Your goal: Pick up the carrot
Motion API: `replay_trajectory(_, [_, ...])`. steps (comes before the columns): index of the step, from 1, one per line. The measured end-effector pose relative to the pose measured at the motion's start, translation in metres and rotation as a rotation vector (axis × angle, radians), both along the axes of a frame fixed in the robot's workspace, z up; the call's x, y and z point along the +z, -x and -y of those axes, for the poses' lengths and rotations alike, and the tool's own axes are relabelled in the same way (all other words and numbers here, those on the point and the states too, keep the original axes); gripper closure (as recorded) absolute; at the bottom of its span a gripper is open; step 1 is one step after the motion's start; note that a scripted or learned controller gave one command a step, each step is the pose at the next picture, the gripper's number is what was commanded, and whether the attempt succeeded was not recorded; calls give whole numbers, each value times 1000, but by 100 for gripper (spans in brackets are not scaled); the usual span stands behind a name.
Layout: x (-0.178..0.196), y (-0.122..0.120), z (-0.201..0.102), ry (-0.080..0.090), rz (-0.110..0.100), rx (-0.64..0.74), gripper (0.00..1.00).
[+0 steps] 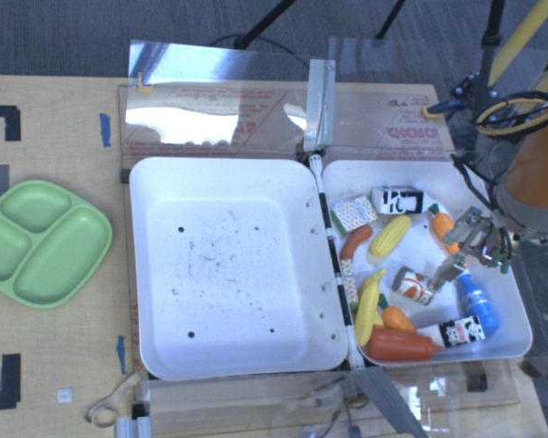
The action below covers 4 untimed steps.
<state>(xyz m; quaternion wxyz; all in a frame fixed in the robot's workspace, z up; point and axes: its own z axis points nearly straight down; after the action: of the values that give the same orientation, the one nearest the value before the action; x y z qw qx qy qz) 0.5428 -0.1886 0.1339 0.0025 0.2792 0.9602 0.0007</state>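
Observation:
The carrot (442, 225) is a small orange piece with a green end. It lies near the back right of the right bin (521, 336). My gripper (450, 255) hangs low over that bin, just in front of and right of the carrot. Its fingers (444, 272) stand apart, open, with only white bin floor between them. One finger is close beside the carrot; I cannot tell whether it touches.
Around the gripper lie a red-and-white can (413, 287), a blue bottle (476, 305), a corn cob (390, 235), a banana (368, 304), a red pepper (400, 343) and small cartons. The left bin (146, 245) adjoins the right one. A green divided plate (41, 242) sits far left.

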Motion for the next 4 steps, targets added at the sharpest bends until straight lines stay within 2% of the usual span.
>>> replay_trajectory(1, [-47,-26,17,2,4,87,0])
replay_trajectory(2, [30,-68,34,3,4,222,0])
replay_trajectory(3, [-46,-89,34,2,5,204,0])
replay_trajectory(4, [-34,-91,35,3,13,201,100])
